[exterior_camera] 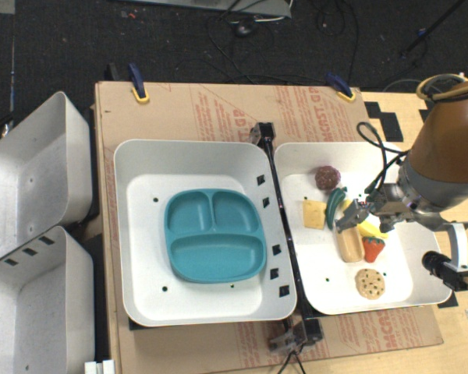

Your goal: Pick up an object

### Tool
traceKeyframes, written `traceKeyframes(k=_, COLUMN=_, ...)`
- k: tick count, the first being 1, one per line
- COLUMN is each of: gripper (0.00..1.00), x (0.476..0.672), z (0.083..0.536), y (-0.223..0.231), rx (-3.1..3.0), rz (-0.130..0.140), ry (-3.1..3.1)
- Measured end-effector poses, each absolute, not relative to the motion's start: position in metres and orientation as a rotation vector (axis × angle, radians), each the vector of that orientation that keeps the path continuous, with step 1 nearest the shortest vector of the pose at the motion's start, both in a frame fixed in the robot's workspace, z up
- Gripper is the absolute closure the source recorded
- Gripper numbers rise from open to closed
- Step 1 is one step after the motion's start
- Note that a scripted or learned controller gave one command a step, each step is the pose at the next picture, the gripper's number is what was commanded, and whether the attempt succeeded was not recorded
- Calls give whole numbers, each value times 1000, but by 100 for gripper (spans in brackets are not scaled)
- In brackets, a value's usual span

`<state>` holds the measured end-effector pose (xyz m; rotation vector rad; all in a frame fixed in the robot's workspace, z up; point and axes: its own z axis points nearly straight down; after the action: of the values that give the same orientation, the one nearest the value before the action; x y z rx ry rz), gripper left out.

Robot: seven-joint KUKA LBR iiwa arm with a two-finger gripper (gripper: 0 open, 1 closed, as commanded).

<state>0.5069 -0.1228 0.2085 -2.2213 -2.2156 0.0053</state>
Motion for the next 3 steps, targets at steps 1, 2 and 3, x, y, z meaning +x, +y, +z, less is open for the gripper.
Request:
traceKeyframes(k=1, gripper=0, x=506, z=165, y=-123, rx=-2220, rz=5, ry=-2216)
traceKeyframes(k=2, gripper=0, x=503, z=110, y=-112, rx=-2219, rz=5, ry=-2216)
traceKeyframes(k=3, gripper=100, x=505, z=124, y=-113, rx=-2226, rz=0, ry=-2216)
